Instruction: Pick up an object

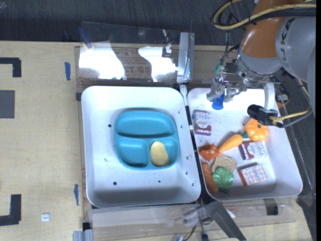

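While arm hangs over right bin (293,182), gripper (219,95) sits at bin's far left corner; finger state: cannot tell. Carrot (230,142), small packets, green toy lie mid-bin, apart from gripper. Left bin: blue tray (145,125) with yellow egg-shaped toy (159,153).

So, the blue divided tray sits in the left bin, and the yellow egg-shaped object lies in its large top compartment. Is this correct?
Not quite. The camera view shows the blue divided tray in the left bin, but the yellow egg-shaped object lies in the tray's small lower right compartment, not in the large top one.
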`<state>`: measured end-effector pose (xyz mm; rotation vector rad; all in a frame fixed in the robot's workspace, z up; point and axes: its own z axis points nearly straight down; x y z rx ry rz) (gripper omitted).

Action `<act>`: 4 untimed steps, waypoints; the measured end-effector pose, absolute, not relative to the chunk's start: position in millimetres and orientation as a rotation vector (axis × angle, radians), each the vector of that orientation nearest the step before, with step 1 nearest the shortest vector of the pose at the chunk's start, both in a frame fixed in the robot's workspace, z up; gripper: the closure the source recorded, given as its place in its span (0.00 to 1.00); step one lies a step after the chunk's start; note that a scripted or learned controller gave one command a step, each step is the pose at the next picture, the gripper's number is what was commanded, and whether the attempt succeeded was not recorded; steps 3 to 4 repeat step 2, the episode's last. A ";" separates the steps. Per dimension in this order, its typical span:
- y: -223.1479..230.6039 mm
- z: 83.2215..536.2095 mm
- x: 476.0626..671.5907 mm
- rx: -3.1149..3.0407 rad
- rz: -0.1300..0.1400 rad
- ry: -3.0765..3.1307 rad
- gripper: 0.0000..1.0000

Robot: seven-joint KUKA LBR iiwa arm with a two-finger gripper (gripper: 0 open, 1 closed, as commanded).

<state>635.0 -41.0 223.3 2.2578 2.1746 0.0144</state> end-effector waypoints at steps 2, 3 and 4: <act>-39.6 228.4 583.5 1.757 -0.004 2.610 1.00; -39.6 228.4 583.5 1.757 -0.004 2.610 1.00; -39.6 228.4 583.5 1.757 -0.004 2.610 1.00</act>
